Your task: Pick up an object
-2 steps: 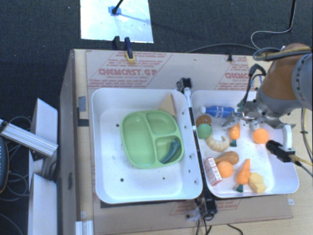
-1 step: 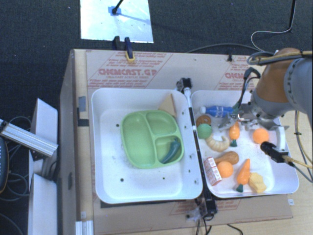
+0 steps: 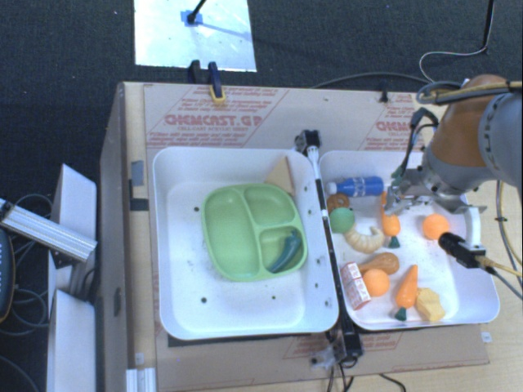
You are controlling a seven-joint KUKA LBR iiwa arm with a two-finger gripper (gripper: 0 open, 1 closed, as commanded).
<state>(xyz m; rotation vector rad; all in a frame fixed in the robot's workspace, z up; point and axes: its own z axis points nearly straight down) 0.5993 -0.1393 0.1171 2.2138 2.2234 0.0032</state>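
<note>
My gripper (image 3: 399, 200) hangs low over the back of the right bin (image 3: 482, 305). Directly under it lies a small orange carrot (image 3: 391, 224); contact cannot be judged. A blue bottle (image 3: 359, 186) lies just to its left and an orange ball (image 3: 435, 225) just to its right. Also in this bin are a green ball (image 3: 341, 219), a pale curved pastry (image 3: 365, 239), a brown-orange gourd (image 3: 378, 262), a second orange ball (image 3: 375, 282), a red-and-white carton (image 3: 354, 285), a larger carrot (image 3: 406, 287) and a yellow block (image 3: 430, 305).
The left bin (image 3: 188, 300) holds a green divided plate (image 3: 241, 231) with a dark green vegetable (image 3: 285, 253) in its lower right compartment. A tan wedge (image 3: 282, 175) leans at that bin's back right corner. A ridge (image 3: 323, 235) separates the two bins.
</note>
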